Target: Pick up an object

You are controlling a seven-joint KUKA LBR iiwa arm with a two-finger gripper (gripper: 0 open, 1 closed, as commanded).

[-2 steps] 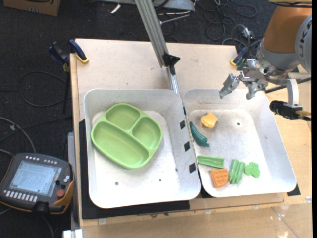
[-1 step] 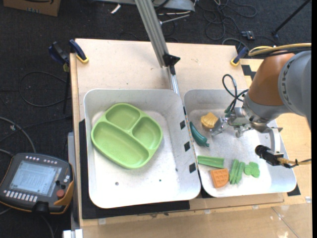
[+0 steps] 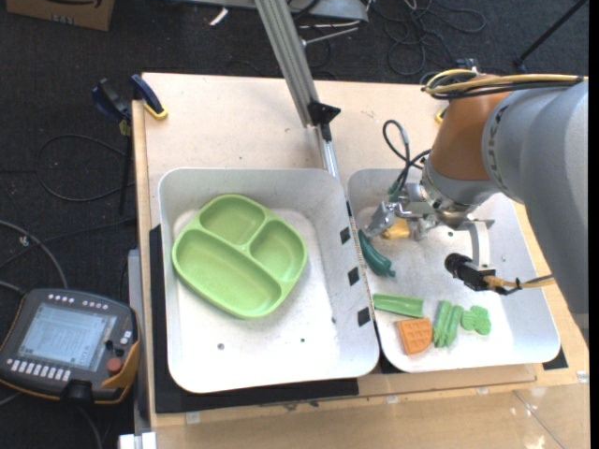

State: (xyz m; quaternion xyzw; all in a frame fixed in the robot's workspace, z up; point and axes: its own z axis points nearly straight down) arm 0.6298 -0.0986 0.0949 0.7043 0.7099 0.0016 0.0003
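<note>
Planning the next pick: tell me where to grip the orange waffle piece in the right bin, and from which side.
Grip the orange waffle piece across its two flatter side edges, coming straight down from above. It lies flat on the right bin floor, and the green pieces crowd its right side, so a low sideways approach would likely bump them.

We see our grey arm [image 3: 547, 134] entering from the frame's right, orange band [image 3: 463, 134] above the wrist, angled down-left, its tool [image 3: 398, 223] low at centre right of the frame.

Pale bench [image 3: 234, 120] under two white bins [image 3: 178, 344], side by side.
</note>
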